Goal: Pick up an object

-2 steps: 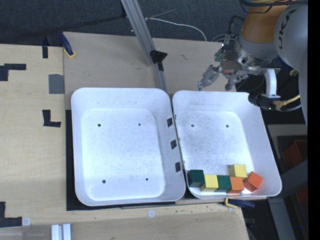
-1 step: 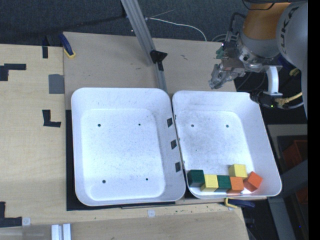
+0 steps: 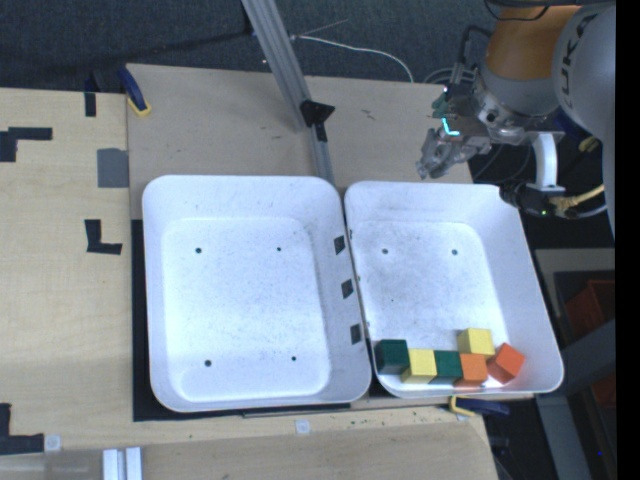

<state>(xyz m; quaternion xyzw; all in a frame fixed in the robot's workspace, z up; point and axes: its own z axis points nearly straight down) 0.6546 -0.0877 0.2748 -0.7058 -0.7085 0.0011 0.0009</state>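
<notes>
Camera view: the right bin (image 3: 520, 258) is my landmark. The left bin (image 3: 160, 268) touches its left side. My gripper (image 3: 438, 160) hangs just past its far rim; whether it stands wide or narrow, I cannot tell. Coloured blocks (image 3: 450, 360) huddle in its near corner.

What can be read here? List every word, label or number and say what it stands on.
"KU", the visible part of cut-off dark lettering, on the grey robot arm casing.
No print is visible on the two shallow white plastic bins or the small coloured cubes.
</notes>
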